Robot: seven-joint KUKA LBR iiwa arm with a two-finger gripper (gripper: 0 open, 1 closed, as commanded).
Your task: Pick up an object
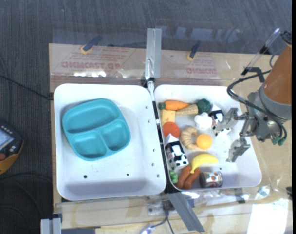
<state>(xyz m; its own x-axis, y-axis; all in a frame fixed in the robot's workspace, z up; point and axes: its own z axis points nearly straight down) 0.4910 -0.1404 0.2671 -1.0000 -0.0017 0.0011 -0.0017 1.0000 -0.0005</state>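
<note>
The right white bin (250,172) holds several toy foods: a carrot (175,105), broccoli (204,105), a red tomato (171,129), a beige ring-shaped pastry (189,136), an orange (203,141), a banana (204,160), a small can (211,179) and a black-and-white carton (176,153). My gripper (234,133) hangs over the right side of this bin, just right of the pile. It is open, one finger (231,115) near a small black-and-white toy (217,116), the other (238,150) right of the banana. Only bare bin floor lies between them.
The left white bin (70,179) holds a teal divided plate (95,128). A metal bar (153,52) stands at the back between the bins. The arm's orange band (284,79) and cables sit at the right edge. A handheld device (1,147) lies at far left.
</note>
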